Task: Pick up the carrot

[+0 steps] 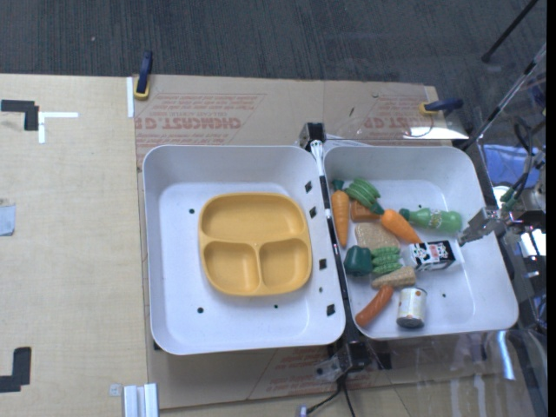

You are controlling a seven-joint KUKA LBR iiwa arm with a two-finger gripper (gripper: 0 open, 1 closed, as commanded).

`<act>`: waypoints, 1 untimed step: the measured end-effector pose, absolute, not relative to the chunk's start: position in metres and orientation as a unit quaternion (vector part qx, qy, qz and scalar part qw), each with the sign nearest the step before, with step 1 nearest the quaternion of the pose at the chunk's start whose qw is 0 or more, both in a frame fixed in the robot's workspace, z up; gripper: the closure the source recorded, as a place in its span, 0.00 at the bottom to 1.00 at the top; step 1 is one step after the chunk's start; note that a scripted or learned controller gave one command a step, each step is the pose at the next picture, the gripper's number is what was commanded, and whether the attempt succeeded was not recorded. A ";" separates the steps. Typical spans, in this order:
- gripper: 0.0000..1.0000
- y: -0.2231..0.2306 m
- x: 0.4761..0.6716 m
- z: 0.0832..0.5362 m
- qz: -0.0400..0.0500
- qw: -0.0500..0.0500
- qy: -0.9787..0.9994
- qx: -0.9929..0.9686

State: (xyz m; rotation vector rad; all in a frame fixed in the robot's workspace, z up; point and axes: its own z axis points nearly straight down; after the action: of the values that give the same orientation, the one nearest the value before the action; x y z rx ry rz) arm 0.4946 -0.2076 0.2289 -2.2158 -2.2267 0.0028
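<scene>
**Q:** Camera view from above: where does the carrot [400, 224] lie?

**A:** It lies tilted against the upper right edge of the bread slice [375, 235], in the right bin [469, 307]. A second carrot [340, 217] lies just left of the bread, along the bin wall.

**Q:** And the gripper [483, 224]?

**A:** It is well to the right of the bread, near the bin's right rim, apart from both carrots. Whether it is spread or pressed together cannot be told.

**Q:** Anything else?

**A:** A small can [411, 307] lies below and right of the bread. A yellow divided plate [256, 243] sits far to its left.
</scene>
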 end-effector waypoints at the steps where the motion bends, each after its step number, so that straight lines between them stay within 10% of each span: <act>1: 0.00 -0.170 0.524 0.111 -0.005 -0.012 -0.681 -0.732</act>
State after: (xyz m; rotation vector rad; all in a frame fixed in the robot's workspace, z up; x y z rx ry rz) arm 0.5239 -0.1699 0.1112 -2.3171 -2.1570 -0.0165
